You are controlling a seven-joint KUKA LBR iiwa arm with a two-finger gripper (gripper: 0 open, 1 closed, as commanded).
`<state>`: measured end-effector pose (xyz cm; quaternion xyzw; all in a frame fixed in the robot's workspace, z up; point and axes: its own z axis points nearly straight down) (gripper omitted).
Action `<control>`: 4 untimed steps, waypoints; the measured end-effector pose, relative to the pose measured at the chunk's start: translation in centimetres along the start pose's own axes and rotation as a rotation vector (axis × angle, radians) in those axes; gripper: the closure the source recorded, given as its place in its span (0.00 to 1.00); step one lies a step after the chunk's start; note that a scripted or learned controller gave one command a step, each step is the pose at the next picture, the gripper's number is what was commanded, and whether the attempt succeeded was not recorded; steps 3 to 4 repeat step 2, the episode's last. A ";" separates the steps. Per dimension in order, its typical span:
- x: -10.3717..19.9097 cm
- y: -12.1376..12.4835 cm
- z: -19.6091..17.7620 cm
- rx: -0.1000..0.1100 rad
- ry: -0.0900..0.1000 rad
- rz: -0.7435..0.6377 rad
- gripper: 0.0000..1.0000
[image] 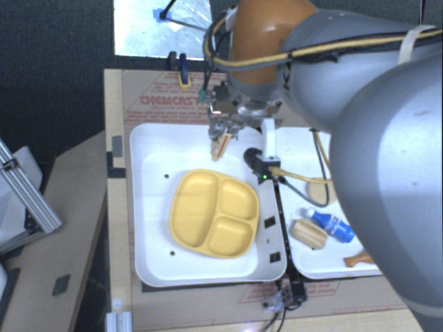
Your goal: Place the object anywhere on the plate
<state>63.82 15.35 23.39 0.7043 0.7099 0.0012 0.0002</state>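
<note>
A yellow plate point(214, 213) with three compartments lies in the left white bin point(156, 185). My gripper point(221, 138) hangs over the bin's far side, just beyond the plate's far rim. A small, slim orange-tan object point(219, 149) sticks down from between its fingers, tilted, and the fingers are shut on it. The object is above the bin floor and apart from the plate.
The right bin point(325, 272) holds a tan bread-like piece point(309, 234), a blue bottle point(333, 226), a tan round thing point(319, 191) and an orange-tan piece point(360, 259). My arm covers most of that bin. A black cable unit point(261, 163) hangs by the divider.
</note>
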 end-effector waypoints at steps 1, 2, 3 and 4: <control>0.1 0.0 0.0 0.000 -0.001 0.003 1.00; 0.1 0.0 0.0 0.000 -0.001 0.003 0.00; 0.1 0.0 0.0 0.000 -0.001 0.003 0.00; 0.1 0.0 0.0 0.000 -0.001 0.003 0.00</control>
